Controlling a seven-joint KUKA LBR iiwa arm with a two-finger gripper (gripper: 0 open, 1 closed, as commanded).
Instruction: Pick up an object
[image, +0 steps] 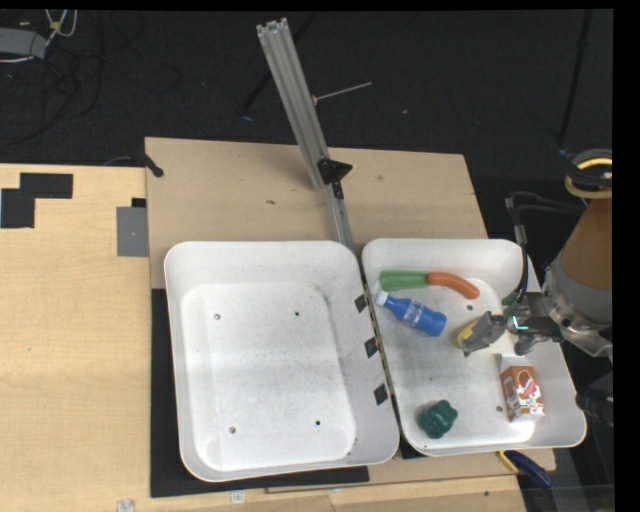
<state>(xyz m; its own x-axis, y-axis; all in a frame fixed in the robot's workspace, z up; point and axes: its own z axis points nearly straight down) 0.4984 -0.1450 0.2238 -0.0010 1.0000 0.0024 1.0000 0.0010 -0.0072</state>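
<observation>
Two flat white plastic bins sit side by side on the counter (300, 190), which is made of light brown board. The left bin (200, 270) has a smooth floor with rounded corners and a few tiny dark dots.

The right bin (440, 252) holds the toys. Near its far side lies a toy carrot (432, 282), long and thin, with a green end and a shiny orange end that bends a little. Just beside it is a small blue bottle (414, 315) with a white cap, lying on its side. Near the front edge sits a dark green lumpy thing (437, 418), round and bumpy. At the right side lies a little box (522, 391), red and white, like a small carton.

The arm comes in from the right. Its pincer (480, 333) is low over the middle of the right bin, between the bottle and the box. Something small and yellow shows at its tip, but I cannot tell if it is a toy or part of the pincer. I cannot tell if the pincer is open or closed.

A grey metal rail (300, 110) slants across the back of the counter.
</observation>
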